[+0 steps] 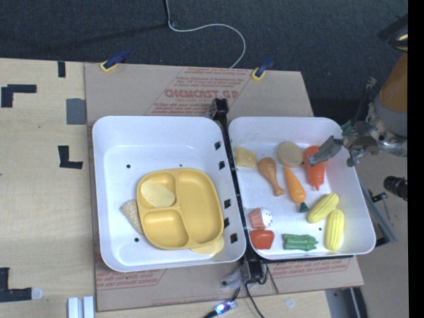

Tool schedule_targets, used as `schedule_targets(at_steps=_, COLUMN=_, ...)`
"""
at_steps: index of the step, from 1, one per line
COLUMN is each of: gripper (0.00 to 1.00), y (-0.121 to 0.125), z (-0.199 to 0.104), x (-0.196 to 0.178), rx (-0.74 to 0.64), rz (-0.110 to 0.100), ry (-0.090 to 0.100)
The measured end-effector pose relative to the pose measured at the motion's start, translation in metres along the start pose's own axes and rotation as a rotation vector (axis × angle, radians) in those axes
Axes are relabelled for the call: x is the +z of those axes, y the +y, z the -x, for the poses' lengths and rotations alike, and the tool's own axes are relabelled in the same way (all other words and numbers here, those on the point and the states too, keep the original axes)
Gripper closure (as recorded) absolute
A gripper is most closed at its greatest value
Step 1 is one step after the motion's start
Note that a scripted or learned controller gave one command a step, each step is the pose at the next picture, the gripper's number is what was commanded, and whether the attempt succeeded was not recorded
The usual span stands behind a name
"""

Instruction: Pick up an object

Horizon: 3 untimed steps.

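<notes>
Camera view, nearest first: a green plastic bean pod (pixel 299 242) and two yellow toy corn cobs (pixel 329 218) lie along the front of the right-hand shallow white bin (pixel 358 247); behind them an orange plastic carrot (pixel 295 185) and a red-orange toy pepper (pixel 317 167). At the far right rim, the grey two-finger gripper (pixel 334 148) hangs over the pepper, fingers apart and clasping nothing. No object has been lifted; the grasp remains to be made.

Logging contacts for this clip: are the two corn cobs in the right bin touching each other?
Touching. In the camera view, the upper corn cob lies tilted, and its lower end meets the top of the upright corn cob, with no white bin floor between them.
</notes>
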<state>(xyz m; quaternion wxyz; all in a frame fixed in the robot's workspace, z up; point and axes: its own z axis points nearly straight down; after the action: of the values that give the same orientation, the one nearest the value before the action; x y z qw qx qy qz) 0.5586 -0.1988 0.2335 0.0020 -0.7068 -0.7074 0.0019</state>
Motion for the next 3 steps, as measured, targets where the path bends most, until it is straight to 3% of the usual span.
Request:
schedule_targets(at_steps=1, gripper=0.00, y=0.000, z=0.004, x=0.064, rx=0.000, rz=-0.002, ry=0.001)
schedule_targets(at_steps=3, gripper=0.00, y=-0.004, z=0.003, x=0.151, rx=-0.001, rz=0.004, ry=-0.002)
